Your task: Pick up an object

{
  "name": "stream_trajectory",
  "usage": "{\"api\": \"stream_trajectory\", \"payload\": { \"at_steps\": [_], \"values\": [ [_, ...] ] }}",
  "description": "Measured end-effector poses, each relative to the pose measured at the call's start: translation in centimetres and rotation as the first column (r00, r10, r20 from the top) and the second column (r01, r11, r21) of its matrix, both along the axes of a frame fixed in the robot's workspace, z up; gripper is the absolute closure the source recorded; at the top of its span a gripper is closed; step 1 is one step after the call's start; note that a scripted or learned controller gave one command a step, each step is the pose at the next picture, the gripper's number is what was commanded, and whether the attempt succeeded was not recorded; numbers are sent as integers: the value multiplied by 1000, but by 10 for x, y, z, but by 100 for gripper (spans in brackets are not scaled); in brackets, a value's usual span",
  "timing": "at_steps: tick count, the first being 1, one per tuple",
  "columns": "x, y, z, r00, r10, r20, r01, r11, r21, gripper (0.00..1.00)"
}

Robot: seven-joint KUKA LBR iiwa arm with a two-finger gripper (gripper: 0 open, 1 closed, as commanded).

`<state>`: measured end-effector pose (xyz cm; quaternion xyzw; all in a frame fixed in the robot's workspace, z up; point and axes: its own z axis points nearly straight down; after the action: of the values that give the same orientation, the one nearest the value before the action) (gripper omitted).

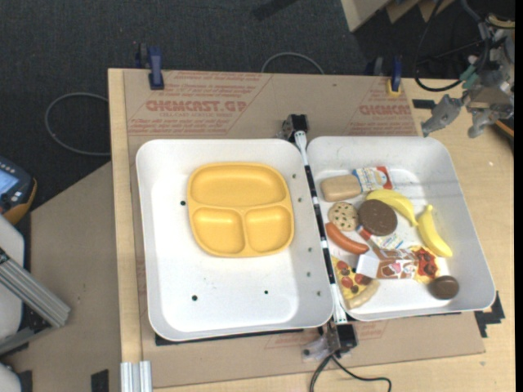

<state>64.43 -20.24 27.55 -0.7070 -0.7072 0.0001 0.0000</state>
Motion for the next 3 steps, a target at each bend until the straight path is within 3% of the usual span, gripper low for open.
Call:
{"api": "stream_trajectory", "payload": {
  "at_steps": [1, 2, 3],
  "values": [
    [-63, 75, -60, 1000, 6, -9, -6, 1000, 6, 0],
    [-80, 32, -143, 1000, -4, -10, 4, 1000, 1, 0],
    [-32, 50, -194, 1000, 3, 2, -3, 1000, 0, 0]
  ]
}}
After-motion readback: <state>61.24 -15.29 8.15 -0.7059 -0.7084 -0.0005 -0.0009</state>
